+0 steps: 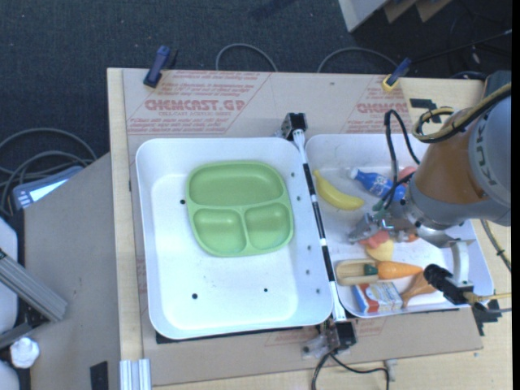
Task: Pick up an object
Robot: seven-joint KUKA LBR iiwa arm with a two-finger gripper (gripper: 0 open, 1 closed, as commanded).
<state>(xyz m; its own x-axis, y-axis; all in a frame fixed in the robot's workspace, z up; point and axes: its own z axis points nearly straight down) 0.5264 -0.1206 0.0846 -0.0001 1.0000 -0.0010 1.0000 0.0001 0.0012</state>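
Note:
My gripper is low in the right bin, right above a red and peach object and a small yellow piece. A yellow banana lies just to its left. Behind it is a blue and white tube. In front of it an orange carrot lies next to a pale wooden cylinder. A small printed box and an orange cone sit near the bin's front edge. The arm hides the right part of this bin.
The left bin holds a green divided plate towards its back. A raised rim runs between the two bins. Blue clamps and cables sit at the bench's far edge.

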